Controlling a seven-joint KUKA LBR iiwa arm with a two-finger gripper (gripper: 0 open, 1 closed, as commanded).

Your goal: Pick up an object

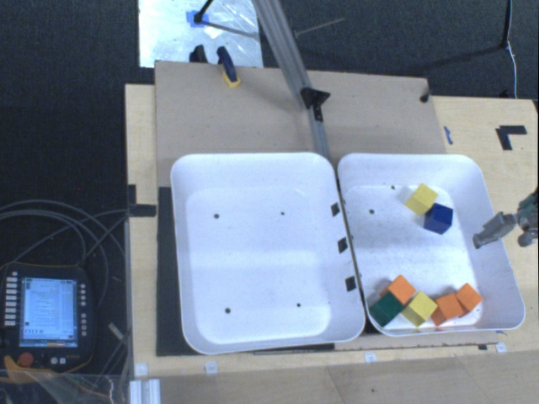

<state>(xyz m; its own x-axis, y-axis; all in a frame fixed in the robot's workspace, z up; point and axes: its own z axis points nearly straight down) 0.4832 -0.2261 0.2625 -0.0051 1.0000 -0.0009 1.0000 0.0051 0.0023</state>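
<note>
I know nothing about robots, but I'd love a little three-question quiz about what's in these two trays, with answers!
1. True or false: every block lies in the right tray.
2. Which block touches the blue block? A) green B) yellow C) orange
3. Fill in: the green block sits in the cluster along the tray's ____ edge (near or far from the viewer).

Key
1. True. The yellow block and the blue one lie toward the far end, and the others cluster at the near end.
2. B.
3. Near. The pincer sits at the tray's right rim, away from that cluster.
</note>
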